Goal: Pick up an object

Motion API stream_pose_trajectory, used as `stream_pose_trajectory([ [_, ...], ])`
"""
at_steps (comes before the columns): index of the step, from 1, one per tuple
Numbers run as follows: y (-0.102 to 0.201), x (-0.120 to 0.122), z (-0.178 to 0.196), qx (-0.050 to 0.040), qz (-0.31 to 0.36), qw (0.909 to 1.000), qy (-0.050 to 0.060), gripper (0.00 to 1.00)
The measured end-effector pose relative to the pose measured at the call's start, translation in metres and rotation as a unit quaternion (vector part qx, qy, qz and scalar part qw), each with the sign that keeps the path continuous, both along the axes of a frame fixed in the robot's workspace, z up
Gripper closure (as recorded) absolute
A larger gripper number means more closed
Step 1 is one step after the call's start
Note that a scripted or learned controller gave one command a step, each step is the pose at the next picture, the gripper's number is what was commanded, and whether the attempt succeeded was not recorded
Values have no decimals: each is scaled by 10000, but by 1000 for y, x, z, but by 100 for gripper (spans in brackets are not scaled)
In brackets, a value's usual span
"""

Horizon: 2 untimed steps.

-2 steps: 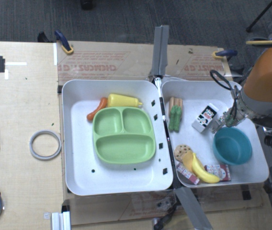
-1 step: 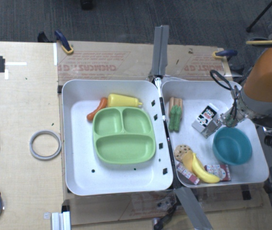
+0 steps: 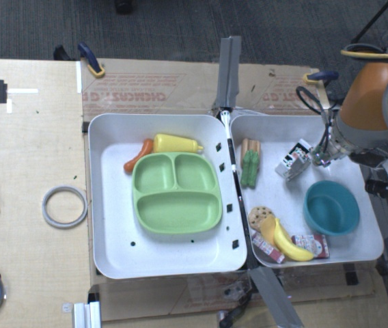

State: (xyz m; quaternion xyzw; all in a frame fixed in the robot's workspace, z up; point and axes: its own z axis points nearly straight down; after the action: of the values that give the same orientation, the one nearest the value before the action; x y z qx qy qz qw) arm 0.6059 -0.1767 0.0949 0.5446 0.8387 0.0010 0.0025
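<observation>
While the tool point(image 3: 295, 162) hangs just up-left of the blue bowl point(image 3: 331, 208), finger state indiscernible, banana point(image 3: 284, 240) down-left.

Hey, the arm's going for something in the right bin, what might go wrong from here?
The tool sits low over bare floor of the right bin, with nothing visibly in it, so it may close on nothing. The teal bowl lies close by and could get knocked as the arm moves. The banana, cookie and a packet are crowded together, so grabbing one may drag another.
</observation>
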Motion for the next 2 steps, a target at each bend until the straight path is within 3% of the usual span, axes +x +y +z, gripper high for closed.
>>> stream_pose_trajectory([
  [1,-4,39,-4,41,-440,9987,248,0],
  [2,-8,44,-4,63,-954,9950,271,0],
])
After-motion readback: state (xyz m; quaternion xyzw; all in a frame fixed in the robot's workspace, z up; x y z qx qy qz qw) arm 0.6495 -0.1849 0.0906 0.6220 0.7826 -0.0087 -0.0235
